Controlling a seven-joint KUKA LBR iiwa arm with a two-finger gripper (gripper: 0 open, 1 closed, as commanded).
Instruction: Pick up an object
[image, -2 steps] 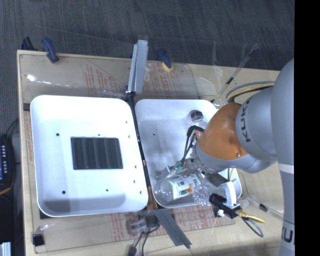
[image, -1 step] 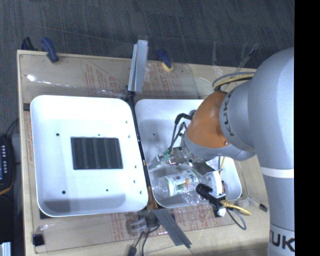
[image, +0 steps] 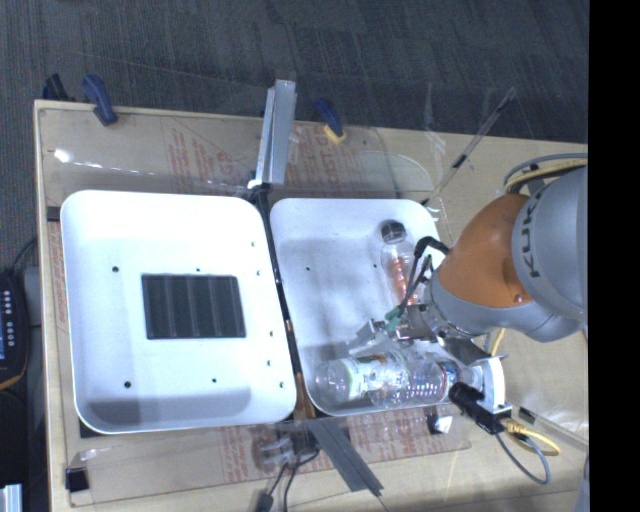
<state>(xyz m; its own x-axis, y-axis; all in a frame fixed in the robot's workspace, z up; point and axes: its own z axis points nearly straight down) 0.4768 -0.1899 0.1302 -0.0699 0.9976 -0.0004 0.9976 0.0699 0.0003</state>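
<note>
Left bin (image: 90, 300): shallow, white, smooth plastic with rounded corners, a dark ribbed rectangular panel (image: 193, 306) flat on its floor, nothing there to grasp. Right bin (image: 300, 250): same glossy white shell, holding the pickable items at its near and right side. Clear plastic bottle (image: 375, 380) on its side along the near wall, ribbed, crinkled and see-through, cap end toward the left. Second clear bottle (image: 396, 258) further back, lengthwise, copper tint inside, round cap toward the far end. End effector (image: 405, 325) low over the right bin, just above and possibly touching the near bottle, amid glare and transparent plastic; opening cannot be told, and no item visibly between the fingers. Judged stage: reach made, grasp unconfirmed, lift not yet done. Arm (image: 520, 265) at right, grey with orange band. Worktop (image: 150, 140) pale wood under a clear sheet.
</note>
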